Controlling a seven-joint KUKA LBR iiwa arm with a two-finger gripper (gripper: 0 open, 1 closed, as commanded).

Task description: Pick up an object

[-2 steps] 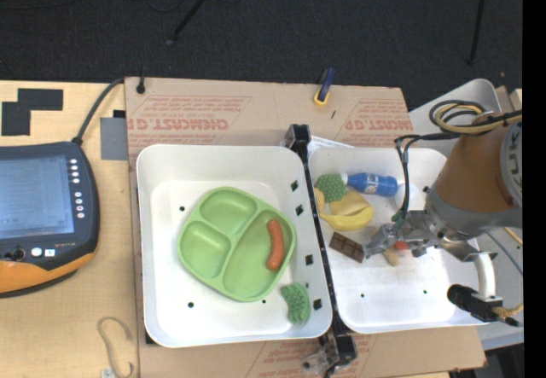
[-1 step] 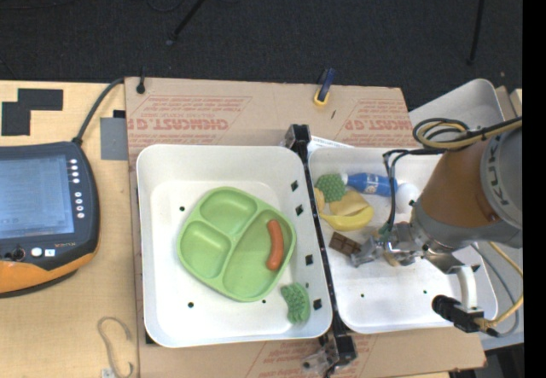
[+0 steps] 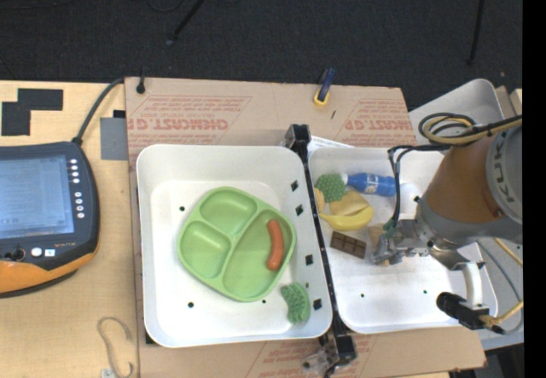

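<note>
The pincer point(image 3: 388, 247) hangs low in the right bin point(image 3: 401, 316), reaching in from the right on the grey arm point(image 3: 465, 197) with its orange band. Its tip sits just beside the right end of a brown bar point(image 3: 347, 243), near the bin's middle; whether it touches the bar I cannot tell. The fingers are a dark, blurred cluster from this angle (small and half-hidden under the wrist), so I cannot tell how wide they stand, and nothing shows clearly between them.

The things to pick lie in the upper left part of the right bin. A banana point(image 3: 348, 213) lies just above the bar. A green leafy toy point(image 3: 331, 187) rests at the banana's upper left, against the bin's left wall. A blue bottle point(image 3: 372, 184) with a white end lies on its side above the banana, near the toy.

The left bin point(image 3: 162, 282) holds a green tray point(image 3: 230, 240) with three compartments. A sausage point(image 3: 275, 245) lies in the tray's right compartment, nearly upright in the view. A second green leafy piece point(image 3: 297, 302) lies on the bin floor just below the tray's lower right edge.

Both bins sit on cardboard point(image 3: 222, 116) on the table. A tablet point(image 3: 43, 206) with an orange underside rests at the far left.
</note>
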